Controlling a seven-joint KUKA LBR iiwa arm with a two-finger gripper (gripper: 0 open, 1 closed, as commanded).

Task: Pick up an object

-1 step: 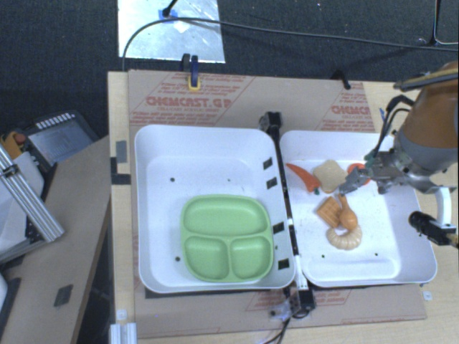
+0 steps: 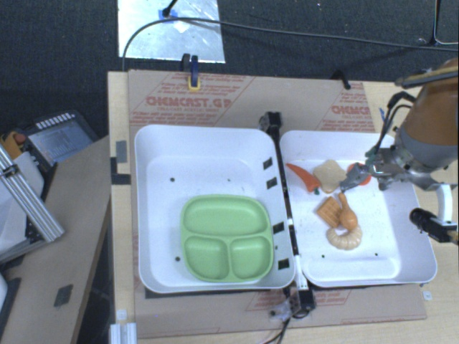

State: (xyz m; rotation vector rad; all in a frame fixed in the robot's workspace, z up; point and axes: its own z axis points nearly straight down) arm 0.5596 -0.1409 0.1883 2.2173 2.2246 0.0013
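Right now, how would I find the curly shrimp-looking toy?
Look in the right white bin, where a few small toys lie together below the gripper. The shrimp-like toy is nearest the front, touching a flat waffle-patterned piece. It alone is curled, pale tan with an orange tail.

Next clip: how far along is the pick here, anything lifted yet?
Done: the arm has the gripper low in the right bin, at the pile's upper right edge. In hand: it sits beside an orange-red piece, with no item visibly held. Left: gripping and lifting. The cream round piece, orange carrot-like piece, waffle-like piece and croissant-like pastry all lie on the bin floor. The green divided plate sits in the left bin.
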